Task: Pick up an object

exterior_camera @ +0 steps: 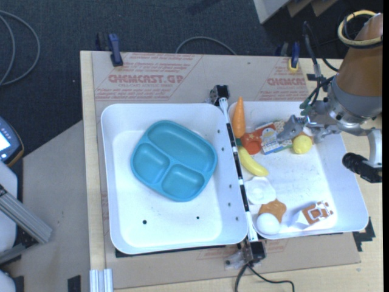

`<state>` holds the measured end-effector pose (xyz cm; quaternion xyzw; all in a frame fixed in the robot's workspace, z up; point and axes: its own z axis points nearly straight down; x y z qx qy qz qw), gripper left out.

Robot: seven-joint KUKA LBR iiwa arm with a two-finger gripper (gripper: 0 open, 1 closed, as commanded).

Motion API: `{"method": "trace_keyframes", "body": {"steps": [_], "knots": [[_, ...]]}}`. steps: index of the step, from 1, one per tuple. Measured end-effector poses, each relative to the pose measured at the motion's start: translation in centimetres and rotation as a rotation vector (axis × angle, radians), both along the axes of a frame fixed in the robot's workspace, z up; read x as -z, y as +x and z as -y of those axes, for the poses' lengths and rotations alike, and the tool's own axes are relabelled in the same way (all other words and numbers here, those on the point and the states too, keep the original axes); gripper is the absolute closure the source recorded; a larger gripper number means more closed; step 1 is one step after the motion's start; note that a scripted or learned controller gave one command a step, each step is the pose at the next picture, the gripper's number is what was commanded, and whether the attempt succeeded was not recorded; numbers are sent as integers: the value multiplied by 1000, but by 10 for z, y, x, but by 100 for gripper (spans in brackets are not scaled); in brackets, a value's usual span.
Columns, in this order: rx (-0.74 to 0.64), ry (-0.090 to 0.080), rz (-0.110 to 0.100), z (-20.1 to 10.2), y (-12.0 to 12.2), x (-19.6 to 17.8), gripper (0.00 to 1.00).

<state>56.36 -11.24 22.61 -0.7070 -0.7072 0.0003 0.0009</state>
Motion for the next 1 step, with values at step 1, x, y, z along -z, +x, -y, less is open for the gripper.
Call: {"method": "trace_keyframes", "body": {"steps": [1], "knots": [[5, -3, 3, 87, 33, 54, 0]]}}
